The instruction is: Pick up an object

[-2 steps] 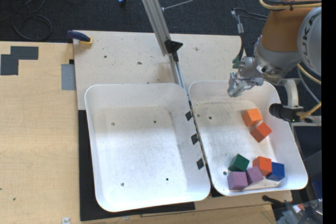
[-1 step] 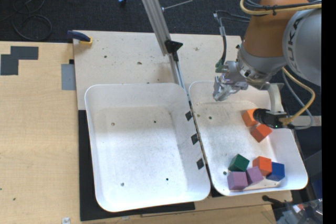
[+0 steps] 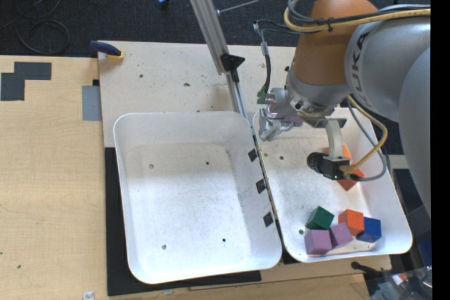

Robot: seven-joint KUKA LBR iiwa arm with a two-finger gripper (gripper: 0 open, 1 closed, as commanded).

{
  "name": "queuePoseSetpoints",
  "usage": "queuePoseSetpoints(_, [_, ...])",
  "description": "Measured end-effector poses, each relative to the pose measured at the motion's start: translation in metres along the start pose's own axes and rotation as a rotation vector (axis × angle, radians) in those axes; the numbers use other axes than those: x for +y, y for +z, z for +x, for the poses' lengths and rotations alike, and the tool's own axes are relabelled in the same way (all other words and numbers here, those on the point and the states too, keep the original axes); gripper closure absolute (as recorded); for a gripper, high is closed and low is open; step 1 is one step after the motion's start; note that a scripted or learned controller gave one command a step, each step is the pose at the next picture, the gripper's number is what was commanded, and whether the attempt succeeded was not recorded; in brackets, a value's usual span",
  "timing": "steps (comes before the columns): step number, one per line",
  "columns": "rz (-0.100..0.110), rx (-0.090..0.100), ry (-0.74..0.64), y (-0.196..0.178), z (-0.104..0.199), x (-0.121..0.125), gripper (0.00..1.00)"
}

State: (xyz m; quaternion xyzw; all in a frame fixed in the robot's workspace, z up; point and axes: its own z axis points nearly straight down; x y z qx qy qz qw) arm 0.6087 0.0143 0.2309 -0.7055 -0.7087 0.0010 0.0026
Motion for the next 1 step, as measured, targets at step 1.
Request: queuePoseSetpoints(1, [0.001,0.0,0.0,0.0102,0.0553,-0.0089,1.0])
